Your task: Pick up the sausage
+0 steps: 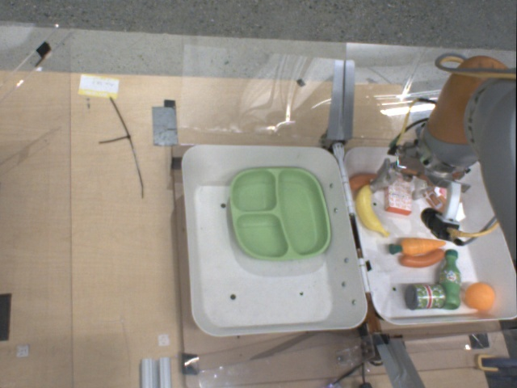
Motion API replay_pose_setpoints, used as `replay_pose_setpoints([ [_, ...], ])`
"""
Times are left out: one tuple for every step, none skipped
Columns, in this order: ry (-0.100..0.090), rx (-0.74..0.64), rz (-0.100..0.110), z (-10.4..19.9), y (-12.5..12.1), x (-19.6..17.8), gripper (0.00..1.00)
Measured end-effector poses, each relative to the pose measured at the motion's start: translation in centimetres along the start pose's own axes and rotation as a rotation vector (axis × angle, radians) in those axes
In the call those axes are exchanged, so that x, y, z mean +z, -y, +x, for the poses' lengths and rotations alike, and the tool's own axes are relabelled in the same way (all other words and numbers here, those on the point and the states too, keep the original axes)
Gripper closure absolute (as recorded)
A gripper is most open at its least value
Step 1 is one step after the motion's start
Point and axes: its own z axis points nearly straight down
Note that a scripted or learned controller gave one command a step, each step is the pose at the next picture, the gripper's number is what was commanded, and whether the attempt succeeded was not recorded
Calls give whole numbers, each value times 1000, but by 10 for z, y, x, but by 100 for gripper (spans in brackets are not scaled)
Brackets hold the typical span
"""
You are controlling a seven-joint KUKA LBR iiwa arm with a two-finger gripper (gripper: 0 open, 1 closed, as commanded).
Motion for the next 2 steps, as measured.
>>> replay_pose_setpoints([
  [1, -115, 0, -93, 98, -22, 0],
  [0, 233, 3, -50, 70, 1, 0],
])
